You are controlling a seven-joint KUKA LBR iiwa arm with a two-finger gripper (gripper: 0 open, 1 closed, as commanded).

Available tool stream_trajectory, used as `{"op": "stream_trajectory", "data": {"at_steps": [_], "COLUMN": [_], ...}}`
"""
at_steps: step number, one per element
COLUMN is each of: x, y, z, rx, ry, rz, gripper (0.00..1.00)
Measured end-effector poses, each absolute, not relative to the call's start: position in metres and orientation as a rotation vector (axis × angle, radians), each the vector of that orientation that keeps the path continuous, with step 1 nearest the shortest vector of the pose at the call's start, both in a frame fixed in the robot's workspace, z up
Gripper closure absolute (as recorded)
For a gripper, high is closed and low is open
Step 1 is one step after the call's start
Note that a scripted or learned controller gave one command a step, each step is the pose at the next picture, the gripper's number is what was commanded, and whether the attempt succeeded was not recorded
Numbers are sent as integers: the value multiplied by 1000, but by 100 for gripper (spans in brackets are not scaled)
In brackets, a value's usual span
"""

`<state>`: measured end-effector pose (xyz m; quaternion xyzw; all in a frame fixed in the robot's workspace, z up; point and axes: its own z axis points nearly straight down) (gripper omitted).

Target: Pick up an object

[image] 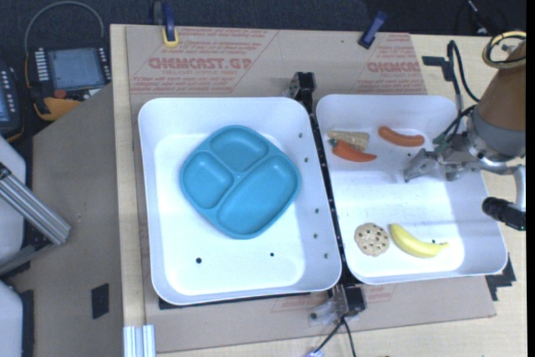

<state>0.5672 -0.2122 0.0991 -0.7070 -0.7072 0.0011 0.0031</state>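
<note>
since the left bin carries just a blue divided plate, the pickable things sit in the right bin: along its far side a tan sandwich piece touching an orange carrot, then a sausage a little further right; along its near side a cookie just beside a banana. the fingers hang low over the bare middle of that bin, nearest the sausage and carrot, with nothing between them; how far they are parted i cannot tell. a good grasp, i judge, means choosing one isolated item, the sausage being well apart from its neighbours, centring over it, straddling its short width, then descending straight before closing.
</note>
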Motion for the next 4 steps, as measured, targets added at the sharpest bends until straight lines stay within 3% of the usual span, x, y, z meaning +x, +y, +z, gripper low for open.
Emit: {"op": "stream_trajectory", "data": {"at_steps": [1,2,3,4], "x": [569,571,572,569], "y": [-213,-214,-214,-154], "z": [113,178,213,223], "rx": [-2222,-2226,-2225,-2212], "ry": [-2223,-2228,-2227,-2227], "rz": [0,-5,-3,-3], "gripper": [100,100,100,100]}}
